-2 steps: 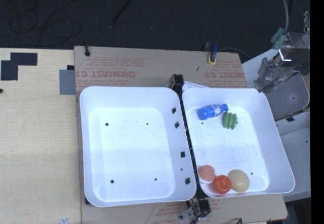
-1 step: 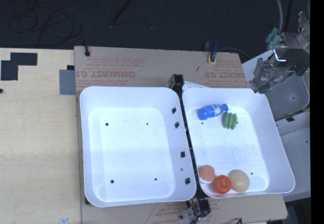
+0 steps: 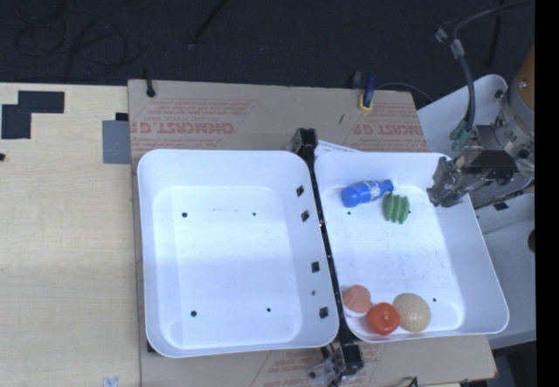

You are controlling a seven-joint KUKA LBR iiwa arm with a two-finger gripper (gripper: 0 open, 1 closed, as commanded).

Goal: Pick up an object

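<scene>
Camera view. The gripper (image 3: 442,186) sits at the right rim of the right bin (image 3: 476,228), near that bin's far corner. Its dark fingers point down and toward the bin floor. Resolution here is poor; whether the fingers are apart or together cannot be determined, and nothing is visible between them.

The right bin holds five candidate objects in two groups. Far group: a blue bottle (image 3: 366,192) and a green ribbed object (image 3: 396,207), lying close together. Near group, at the bin's front edge: a pink piece (image 3: 355,298), a red ball (image 3: 383,318) and a beige ball (image 3: 411,311), packed touching or nearly so. The left bin (image 3: 223,250) is not involved in this step.

Governing relation: the green ribbed object lies nearest the gripper, to its left in this view and slightly toward the front. Its long axis appears to run roughly front-to-back. The blue bottle lies just beyond it, long axis running left-right with a slight tilt. The near group is well apart from the gripper. Judgement: the approach has not yet reached any object.
</scene>
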